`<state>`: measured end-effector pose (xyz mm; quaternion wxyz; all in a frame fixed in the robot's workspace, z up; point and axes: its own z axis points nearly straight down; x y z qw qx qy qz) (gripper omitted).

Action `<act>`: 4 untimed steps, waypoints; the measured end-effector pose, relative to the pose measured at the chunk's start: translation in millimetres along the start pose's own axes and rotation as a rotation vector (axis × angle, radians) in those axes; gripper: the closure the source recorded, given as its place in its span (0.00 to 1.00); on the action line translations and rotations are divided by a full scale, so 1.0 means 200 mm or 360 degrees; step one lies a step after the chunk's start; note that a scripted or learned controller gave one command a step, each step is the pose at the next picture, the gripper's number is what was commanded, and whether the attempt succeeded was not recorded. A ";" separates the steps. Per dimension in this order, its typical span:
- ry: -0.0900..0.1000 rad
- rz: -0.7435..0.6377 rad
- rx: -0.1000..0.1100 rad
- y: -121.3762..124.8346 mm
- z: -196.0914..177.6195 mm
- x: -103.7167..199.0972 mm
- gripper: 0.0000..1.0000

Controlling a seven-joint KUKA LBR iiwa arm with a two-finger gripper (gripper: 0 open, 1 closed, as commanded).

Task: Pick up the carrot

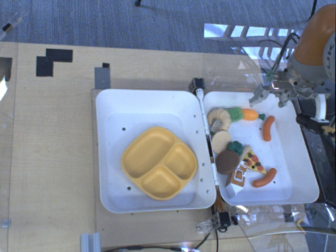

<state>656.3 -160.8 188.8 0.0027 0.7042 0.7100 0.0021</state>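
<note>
In the camera view, two white bins sat side by side on the bench. The left bin held a yellow divided plate, and the right bin held a heap of toy food. The carrot lay in the far part of the right bin, on its side, with its orange tip pointing right and its green top pointing left. That green end touched a cream-coloured, ridged piece on its left, and a sausage lay just beside the tip to the right, a little nearer. A pizza slice, a second sausage, a brown disc and a pale round piece lay nearer in the same bin, apart from the carrot. The arm reached in from the right, and the gripper hung over the far rim of the right bin, just beyond the carrot and a little to its right. Nothing could be seen in it, and whether it was open or closed could not be told from this angle. To do the pick well, it would likely need to come nearer and slightly left, centre over the orange body, close across the narrow width, and stay clear of the sausage and the ridged piece.
</note>
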 end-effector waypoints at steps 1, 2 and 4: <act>-0.0004 0.0092 -0.0014 0.08 0.44 -0.02 0.00; -0.0003 -0.0047 -0.0001 -0.14 0.51 -0.13 0.00; 0.0010 0.0199 -0.0016 -0.37 0.44 -0.19 1.00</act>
